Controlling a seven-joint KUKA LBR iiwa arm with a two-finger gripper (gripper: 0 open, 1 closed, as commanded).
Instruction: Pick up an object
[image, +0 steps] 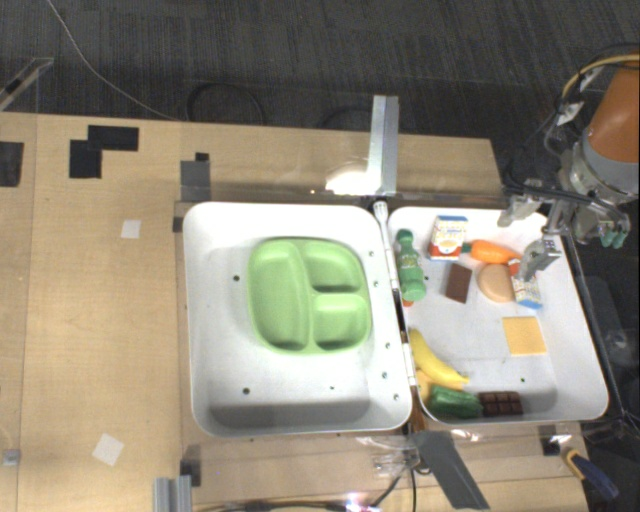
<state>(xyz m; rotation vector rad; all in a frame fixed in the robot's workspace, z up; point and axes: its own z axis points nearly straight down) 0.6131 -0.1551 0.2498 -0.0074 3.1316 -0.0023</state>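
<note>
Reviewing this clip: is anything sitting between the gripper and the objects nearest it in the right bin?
Nothing visible blocks it. The gripper hangs over the right bin, right above the tan round piece, with the orange carrot just beside it. Both lie uncovered, though closely packed.

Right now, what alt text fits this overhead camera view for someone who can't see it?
A grey robot arm's pincer hangs over the right shallow white bin of toy food; the left shallow white bin holds a green divided plastic tray.

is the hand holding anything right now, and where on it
Cannot be told: the hand sits low over the right bin beside the round tan piece.
</note>
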